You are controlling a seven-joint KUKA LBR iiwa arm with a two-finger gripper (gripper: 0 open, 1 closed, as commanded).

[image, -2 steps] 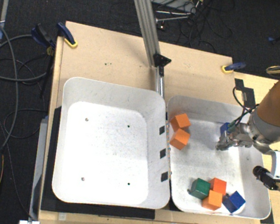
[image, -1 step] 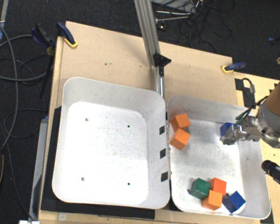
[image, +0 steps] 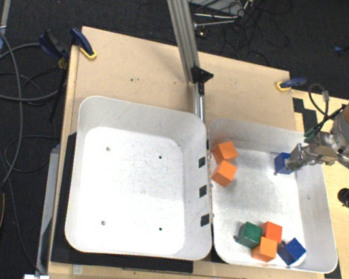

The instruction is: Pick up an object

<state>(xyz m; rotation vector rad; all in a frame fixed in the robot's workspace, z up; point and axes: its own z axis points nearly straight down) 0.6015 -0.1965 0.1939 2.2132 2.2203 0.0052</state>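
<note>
My gripper [image: 292, 159] reaches down from the right into the far right part of the right bin [image: 321, 213]. A small blue block [image: 281, 163] sits right at its tip, partly covered by it; whether it is gripped is not visible. Two orange blocks [image: 225, 162] lie together by the bin's left wall. At the near right corner there is a cluster: a green block [image: 250, 234], two orange blocks [image: 269, 240] and another blue block [image: 291, 250].
The left bin [image: 98, 123] stands beside the right one, and their walls meet in the middle. A slanted metal rod [image: 186, 31] runs from the top of the view down to the bins' junction. Clamps hold the board's far corners.
</note>
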